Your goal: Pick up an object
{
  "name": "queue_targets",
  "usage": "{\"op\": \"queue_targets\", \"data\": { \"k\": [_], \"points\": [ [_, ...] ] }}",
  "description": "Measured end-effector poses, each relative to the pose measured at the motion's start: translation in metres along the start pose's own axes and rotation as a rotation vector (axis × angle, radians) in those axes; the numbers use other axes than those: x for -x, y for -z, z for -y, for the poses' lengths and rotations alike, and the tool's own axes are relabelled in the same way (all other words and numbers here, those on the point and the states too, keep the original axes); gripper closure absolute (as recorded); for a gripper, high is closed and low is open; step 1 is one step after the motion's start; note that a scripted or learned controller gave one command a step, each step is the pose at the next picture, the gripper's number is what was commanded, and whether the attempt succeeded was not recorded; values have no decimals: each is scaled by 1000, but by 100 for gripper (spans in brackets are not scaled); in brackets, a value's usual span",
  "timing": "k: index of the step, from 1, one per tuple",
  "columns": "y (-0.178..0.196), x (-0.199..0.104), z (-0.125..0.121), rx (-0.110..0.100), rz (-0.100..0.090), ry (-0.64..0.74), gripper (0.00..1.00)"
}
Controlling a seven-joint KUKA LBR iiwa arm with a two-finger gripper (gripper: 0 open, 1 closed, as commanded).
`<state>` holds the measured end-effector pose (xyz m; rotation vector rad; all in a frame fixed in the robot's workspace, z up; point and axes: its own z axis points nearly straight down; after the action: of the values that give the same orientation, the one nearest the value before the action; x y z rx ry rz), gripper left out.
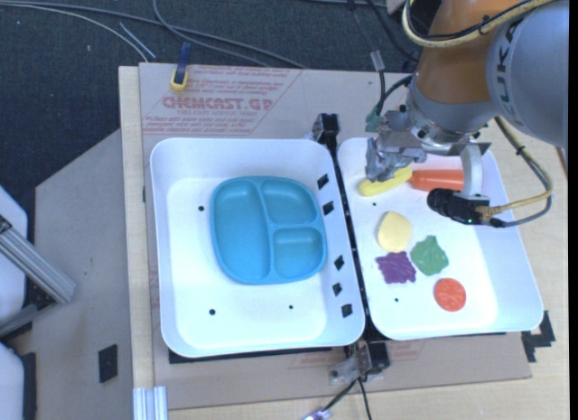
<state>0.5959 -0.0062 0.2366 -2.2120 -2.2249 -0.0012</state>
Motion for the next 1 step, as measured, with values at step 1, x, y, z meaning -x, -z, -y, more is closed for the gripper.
{"op": "queue_targets", "data": {
  "k": [1],
  "points": [
    [-3, -41, 21, -2, 0, -1, 100]
  ]
}}
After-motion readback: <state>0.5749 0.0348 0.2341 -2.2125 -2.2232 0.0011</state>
